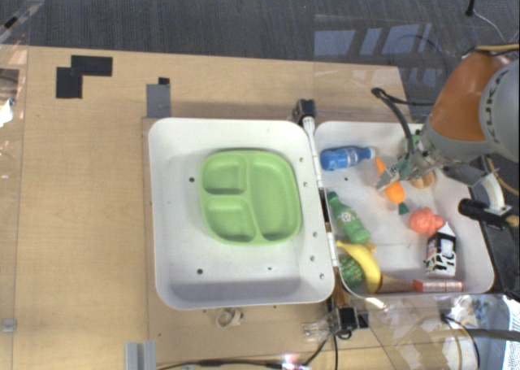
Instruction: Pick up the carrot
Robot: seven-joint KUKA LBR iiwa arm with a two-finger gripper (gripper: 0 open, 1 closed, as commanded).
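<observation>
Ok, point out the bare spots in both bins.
Left bin: white floor all around the green divided plate, widest along its near edge. Right bin: crowded; one small patch between the blue bottle, green bottle, carrot and banana.

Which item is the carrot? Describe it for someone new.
Look in the right bin, upper half, just under the gripper. The carrot is the small orange piece with a green end, left of the paler pink-orange toy and right of the blue bottle.

The grey arm (pixel 475 108) reaches in from the right, its gripper (pixel 404 169) lowered, wrist angled leftward.
</observation>
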